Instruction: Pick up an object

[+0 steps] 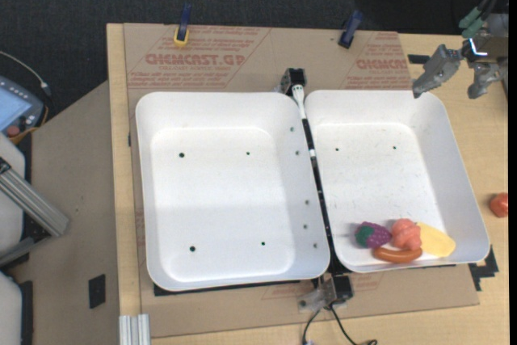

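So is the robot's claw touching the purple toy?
Apart. In the camera view the gripper sits by the right bin's far corner, with bare white floor between it and the purple toy.

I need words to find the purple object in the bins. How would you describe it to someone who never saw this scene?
Take the right-hand white bin of the two and look at its near corner, where a few small toy foods lie in a cluster. The purple object is the leftmost of them, a small knobbly lump like a bunch of grapes. Its neighbours are orange-red, yellow and a curved orange sausage shape; it alone is purple.
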Robot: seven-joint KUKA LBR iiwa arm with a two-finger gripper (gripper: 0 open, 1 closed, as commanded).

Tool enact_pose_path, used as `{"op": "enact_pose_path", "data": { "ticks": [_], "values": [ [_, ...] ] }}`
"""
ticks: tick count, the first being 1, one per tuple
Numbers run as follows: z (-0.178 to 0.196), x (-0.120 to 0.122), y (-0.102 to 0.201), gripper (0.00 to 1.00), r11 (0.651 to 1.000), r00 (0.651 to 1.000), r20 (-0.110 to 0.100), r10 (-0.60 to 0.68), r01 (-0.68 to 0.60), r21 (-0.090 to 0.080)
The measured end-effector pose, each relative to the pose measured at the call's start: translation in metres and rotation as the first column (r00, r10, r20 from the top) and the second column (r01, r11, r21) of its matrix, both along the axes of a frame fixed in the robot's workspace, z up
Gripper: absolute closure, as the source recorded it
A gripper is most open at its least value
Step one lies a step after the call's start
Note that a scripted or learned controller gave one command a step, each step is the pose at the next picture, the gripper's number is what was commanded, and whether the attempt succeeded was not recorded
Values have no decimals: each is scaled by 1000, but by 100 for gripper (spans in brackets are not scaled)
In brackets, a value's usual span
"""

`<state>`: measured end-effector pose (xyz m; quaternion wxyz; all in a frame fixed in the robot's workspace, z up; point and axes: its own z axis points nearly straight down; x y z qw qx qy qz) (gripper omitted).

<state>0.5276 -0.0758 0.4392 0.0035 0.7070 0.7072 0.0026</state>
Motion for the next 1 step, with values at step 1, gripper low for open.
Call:
{"op": "enact_pose_path", "data": {
  "ticks": [1],
  "values": [
    [-22,-49,-8,0,1000,1000,-11,-1,1,2]
  ]
}}
